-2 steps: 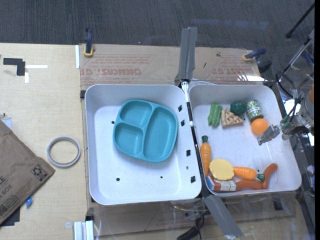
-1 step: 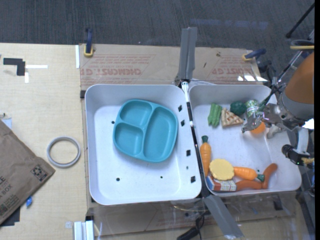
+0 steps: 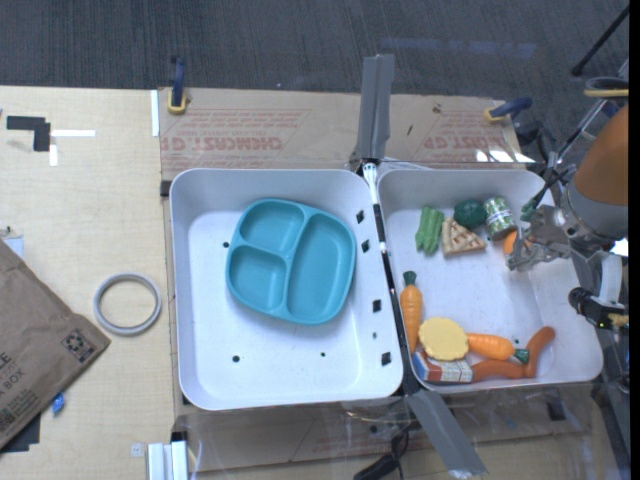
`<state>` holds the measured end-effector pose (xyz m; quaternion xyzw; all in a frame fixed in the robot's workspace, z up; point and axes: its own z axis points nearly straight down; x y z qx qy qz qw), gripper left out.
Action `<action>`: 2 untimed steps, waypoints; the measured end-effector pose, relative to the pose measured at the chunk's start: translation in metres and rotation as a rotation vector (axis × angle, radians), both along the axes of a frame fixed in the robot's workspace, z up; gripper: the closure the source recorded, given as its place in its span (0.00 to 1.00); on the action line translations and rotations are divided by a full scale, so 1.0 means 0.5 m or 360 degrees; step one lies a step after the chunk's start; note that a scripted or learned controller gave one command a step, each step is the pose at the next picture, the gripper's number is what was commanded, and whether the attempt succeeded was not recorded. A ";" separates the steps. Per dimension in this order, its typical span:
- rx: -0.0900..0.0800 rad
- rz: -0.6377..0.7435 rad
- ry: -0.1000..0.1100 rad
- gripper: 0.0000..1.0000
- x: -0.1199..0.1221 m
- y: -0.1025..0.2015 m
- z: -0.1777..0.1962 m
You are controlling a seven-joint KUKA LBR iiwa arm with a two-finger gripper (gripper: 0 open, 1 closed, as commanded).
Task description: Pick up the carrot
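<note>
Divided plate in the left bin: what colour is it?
Teal blue all over, plain with no pattern; the plate shows clearly in the camera view.

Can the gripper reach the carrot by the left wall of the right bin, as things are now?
Probably yes. The carrot lies uncovered beside the divider, with bare bin floor on its right. The gripper is at the right bin's far right side. Only the yellow round piece lies close to its lower end.
</note>
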<state>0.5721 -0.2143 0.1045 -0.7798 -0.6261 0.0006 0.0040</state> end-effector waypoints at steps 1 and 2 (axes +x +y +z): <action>-0.0012 -0.0426 -0.0001 1.00 0.009 0.022 0.073; -0.0012 -0.0426 0.0000 0.00 0.009 0.022 0.073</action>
